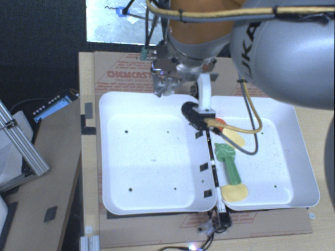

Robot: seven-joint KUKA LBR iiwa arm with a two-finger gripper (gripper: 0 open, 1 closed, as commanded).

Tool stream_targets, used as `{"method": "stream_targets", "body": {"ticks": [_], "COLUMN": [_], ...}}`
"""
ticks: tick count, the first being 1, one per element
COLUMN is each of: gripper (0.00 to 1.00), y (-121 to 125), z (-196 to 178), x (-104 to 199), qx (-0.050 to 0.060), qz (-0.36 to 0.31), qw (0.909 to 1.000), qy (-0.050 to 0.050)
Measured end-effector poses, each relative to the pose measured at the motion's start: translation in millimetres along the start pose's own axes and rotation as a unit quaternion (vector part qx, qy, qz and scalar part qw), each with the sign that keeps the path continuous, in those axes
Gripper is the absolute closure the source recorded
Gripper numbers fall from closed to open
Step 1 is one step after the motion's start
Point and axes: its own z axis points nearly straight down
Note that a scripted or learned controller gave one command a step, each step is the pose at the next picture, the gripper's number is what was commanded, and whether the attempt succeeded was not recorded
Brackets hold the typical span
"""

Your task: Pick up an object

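Note:
My gripper point(164, 86) hangs over the far edge of the left bin point(152, 156), near the divide between the two bins. The right bin point(285, 161) holds a green toy-like piece point(229, 163) lying lengthwise near its left wall. A flat yellow disc point(234, 193) lies just in front of the green piece. Another yellow piece point(234, 138) and a small red item point(220, 122) lie behind it, partly hidden by the yellow cable. All of these sit apart from the gripper, to its right and nearer the camera.
The big grey and orange arm point(272, 35) covers the upper right of the view and hides the far part of the right bin. Both bins rest on a cardboard sheet point(125, 72). A grey side table point(36, 156) stands at the left.

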Motion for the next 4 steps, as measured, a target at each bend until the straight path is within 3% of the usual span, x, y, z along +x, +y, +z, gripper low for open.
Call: {"method": "stream_targets", "body": {"ticks": [1, 2, 3, 4], "gripper": [1.0, 1.0, 1.0, 1.0], "y": [-26.8, -88.8, -49.0, -53.1], "z": [-143.0, 79.0, 43.2, -137.1], "x": [-26.3, -117.3, -59.0, -64.2], "qx": [-0.003, 0.013, 0.002, -0.005], "qz": [0.002, 0.006, -0.001, 0.001], "qw": [1.0, 0.9999, 1.0, 1.0], "qy": [0.001, -0.004, 0.0, 0.002]}}
